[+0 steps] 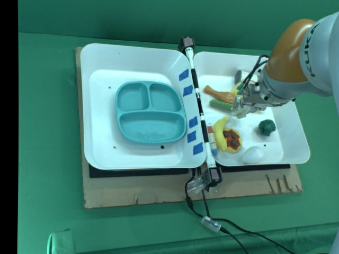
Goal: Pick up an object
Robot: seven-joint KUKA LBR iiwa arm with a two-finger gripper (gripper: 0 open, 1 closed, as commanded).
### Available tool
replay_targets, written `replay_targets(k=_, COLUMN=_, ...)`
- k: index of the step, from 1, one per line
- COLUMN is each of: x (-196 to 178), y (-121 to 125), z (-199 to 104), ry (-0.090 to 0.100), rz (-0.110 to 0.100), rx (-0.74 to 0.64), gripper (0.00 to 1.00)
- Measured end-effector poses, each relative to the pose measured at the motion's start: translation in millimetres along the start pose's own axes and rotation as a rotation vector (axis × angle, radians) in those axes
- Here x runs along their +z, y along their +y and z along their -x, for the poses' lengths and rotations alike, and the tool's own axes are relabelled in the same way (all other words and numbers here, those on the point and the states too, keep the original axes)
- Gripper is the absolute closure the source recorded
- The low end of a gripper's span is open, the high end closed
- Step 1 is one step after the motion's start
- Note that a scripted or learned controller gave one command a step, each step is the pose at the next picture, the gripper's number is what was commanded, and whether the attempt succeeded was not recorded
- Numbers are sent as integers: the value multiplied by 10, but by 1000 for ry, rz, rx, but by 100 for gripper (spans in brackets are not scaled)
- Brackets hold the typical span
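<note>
Gripper (237, 108) sits low in the right bin (296, 142), crowded by carrot (220, 94), green stick (221, 105) and taco (229, 138); can't tell its opening. Broccoli (267, 126) has room.

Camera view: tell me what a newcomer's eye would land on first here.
First comes the teal divided plate, alone in the middle of the left bin. Next is the grey arm with its orange band, reaching in from the right over the right bin, its tool low among small food items. There lie an orange carrot, a green broccoli piece and a white egg.
</note>
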State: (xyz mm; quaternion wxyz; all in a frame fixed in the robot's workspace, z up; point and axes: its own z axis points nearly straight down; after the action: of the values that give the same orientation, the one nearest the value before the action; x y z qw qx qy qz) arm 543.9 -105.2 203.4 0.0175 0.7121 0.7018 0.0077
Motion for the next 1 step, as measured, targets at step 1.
replay_targets(k=1, x=0, y=0, z=0, ry=0, rz=0, rx=0, gripper=0)
